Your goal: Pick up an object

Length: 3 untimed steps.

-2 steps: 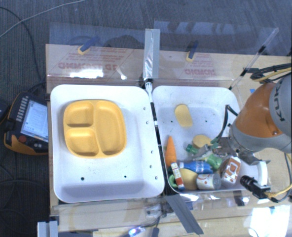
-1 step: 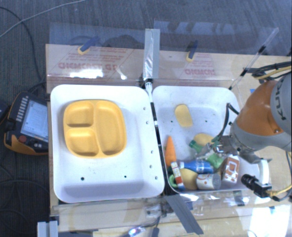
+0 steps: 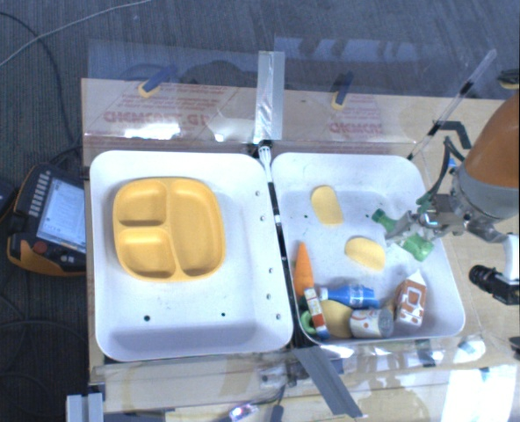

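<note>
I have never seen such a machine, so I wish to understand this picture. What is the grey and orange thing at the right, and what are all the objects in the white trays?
This is one photo from a camera fixed above a bench, looking down at a slant. The grey and orange thing is a robot arm reaching in from the right. At its end is a pincer, its grasping part; it sits low over the right bin, close to a green object. I cannot tell whether it grips anything.

The left bin holds a yellow divided plate. The right bin holds small toy foods: two yellow pieces, a carrot, a small orange carton, and a blue-labelled bottle among a few others.

The device left of the bench is a handheld controller.
</note>
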Each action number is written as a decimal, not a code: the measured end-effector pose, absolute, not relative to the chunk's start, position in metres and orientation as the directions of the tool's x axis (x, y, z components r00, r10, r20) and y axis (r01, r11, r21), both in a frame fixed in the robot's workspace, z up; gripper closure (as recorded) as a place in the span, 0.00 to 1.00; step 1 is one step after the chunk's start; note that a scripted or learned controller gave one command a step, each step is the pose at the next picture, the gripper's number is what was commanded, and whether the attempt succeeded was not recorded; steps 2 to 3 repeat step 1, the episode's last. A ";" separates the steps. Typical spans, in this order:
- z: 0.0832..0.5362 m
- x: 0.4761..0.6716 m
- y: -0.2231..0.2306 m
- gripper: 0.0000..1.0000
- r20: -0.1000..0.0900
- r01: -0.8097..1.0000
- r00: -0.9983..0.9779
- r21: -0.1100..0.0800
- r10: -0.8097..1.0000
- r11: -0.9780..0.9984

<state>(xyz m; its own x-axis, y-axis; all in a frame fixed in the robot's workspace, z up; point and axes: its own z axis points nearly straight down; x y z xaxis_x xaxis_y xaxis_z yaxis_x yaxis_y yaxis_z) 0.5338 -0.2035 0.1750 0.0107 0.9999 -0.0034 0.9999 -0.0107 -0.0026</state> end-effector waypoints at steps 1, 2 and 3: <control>0.194 0.537 -0.134 1.00 -0.002 0.987 0.163 -0.003 0.987 -0.163; 0.194 0.537 -0.134 1.00 -0.002 0.987 0.163 -0.003 0.987 -0.163; 0.194 0.537 -0.134 1.00 -0.002 0.987 0.163 -0.003 0.987 -0.163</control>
